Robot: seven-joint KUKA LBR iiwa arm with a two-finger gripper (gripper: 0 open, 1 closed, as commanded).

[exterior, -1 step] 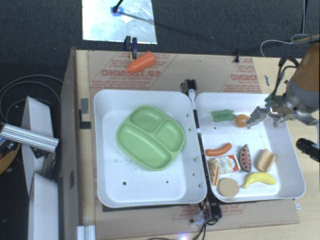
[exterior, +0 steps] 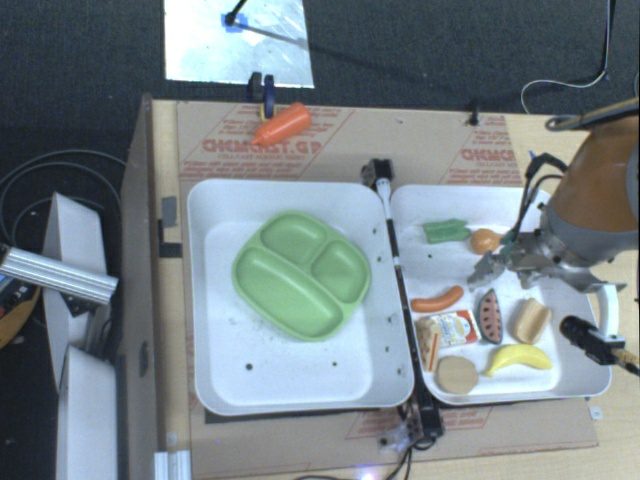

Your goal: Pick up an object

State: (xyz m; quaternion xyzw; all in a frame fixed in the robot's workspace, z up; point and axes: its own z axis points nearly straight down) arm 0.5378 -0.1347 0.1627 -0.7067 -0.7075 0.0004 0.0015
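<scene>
Green divided plate in left bin; hand grip indiscernible over toy-food-filled right bin.

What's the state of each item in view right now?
green divided plate: flat in left bin, compartments bare
banana: lying in right bin
watermelon slice: lying beside bread roll
hot dog: lying flat
round cookie: flat, front of bin
green piece: lying at back of bin
orange ball: resting near the claw
carrot: on the cardboard, outside both bins
claw: low over right bin, holding nothing seen
</scene>
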